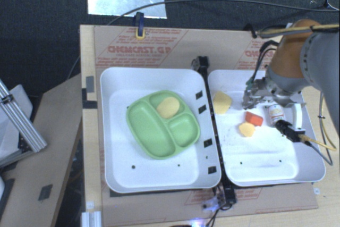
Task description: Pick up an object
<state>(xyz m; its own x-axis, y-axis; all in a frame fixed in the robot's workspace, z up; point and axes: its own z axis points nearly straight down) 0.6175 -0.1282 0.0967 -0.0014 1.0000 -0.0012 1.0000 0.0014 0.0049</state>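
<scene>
In the right bin (pixel 265 167) lie a pale yellow piece (pixel 222 102) near the left wall, an orange-red block (pixel 254 119) and a small yellow-orange piece (pixel 246 129) just below it. My gripper (pixel 249 100) hangs low over the bin, just above the orange-red block and to the right of the pale yellow piece. A small white bottle with a red label (pixel 275 112) lies right of the block, close under the wrist. The grey arm with its orange band (pixel 289 56) reaches in from the right.
The left bin (pixel 122 167) holds a green divided plate (pixel 159 125) with a yellow food piece (pixel 168 107) in its upper compartment. A black divider with clips (pixel 208 114) runs between the bins. Cables trail along the right bin's right side.
</scene>
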